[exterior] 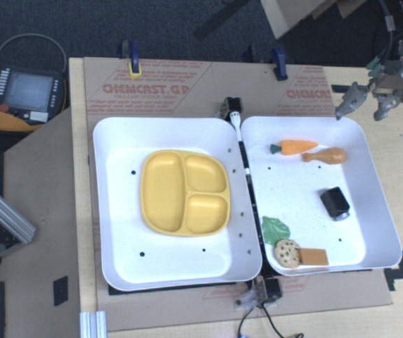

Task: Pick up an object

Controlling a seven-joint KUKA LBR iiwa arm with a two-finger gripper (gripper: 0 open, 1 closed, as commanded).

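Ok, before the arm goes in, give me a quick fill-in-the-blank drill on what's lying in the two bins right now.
1. The yellow divided plate lies in the ____ bin as the camera sees it.
2. The carrot lies right beside the ____, at the right bin's far end.
3. The cookie lies between the green leaf and the ____ block.
4. The gripper hovers with its fingers ____, outside the right bin's far corner.

Missing words: left; drumstick; orange; open

Camera: one fixed view, high above the table (60, 153).
Facing: looking down at a slant, far edge up top.
Range: far enough to take in both white bins (110, 210) side by side.
Arm side: enters from the right.
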